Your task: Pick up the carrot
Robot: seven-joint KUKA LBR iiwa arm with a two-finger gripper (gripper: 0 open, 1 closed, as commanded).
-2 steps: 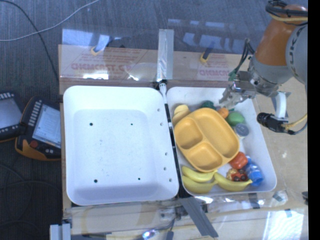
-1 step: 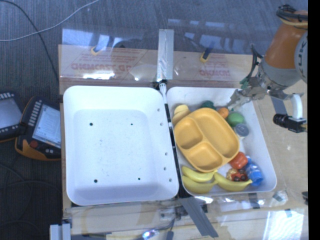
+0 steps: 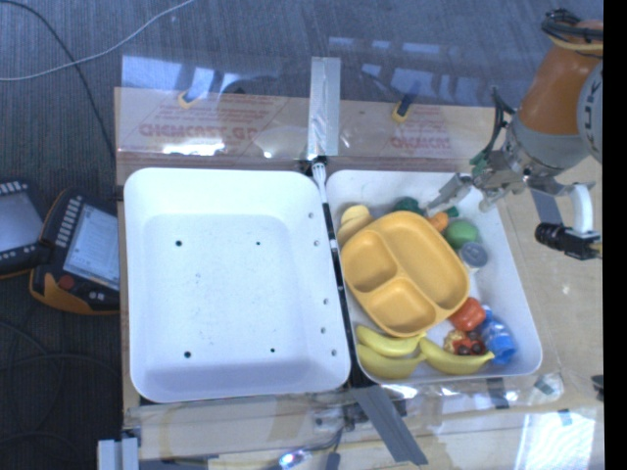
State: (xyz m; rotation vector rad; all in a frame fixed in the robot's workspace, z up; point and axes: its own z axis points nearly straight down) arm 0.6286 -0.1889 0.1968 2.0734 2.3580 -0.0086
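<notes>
The pale wooden worktop [image 3: 573,292] carries two shallow white bins side by side; the left white plastic bin [image 3: 235,282] shows a bare floor dotted with small dark holes; the right white plastic bin [image 3: 519,292] is crowded with toy food. The grey arm with its orange band [image 3: 560,96] reaches in from the right, above the far right corner of the right bin; its two-finger gripper [image 3: 453,196] hangs low over the far end of that bin, pointing toward the left. Whether the fingers are spread or closed cannot be told from this slant, and nothing can be seen between them. A yellow three-compartment plastic tray [image 3: 404,267] lies tilted across the middle of the right bin; two yellow plastic bananas [image 3: 411,352] lie along its near edge; a pale yellow rounded piece [image 3: 353,218] sits at its far left corner. The small orange carrot [image 3: 438,221] lies at the tray's far rim, just below the gripper's tip, between a dark green leafy piece [image 3: 407,205] and a round green fruit [image 3: 461,231]; a grey disc-shaped lid [image 3: 474,254] rests just beside that fruit. A red-orange piece [image 3: 468,313] and a blue bottle-like piece [image 3: 498,339] sit near the bin's near right corner.
</notes>
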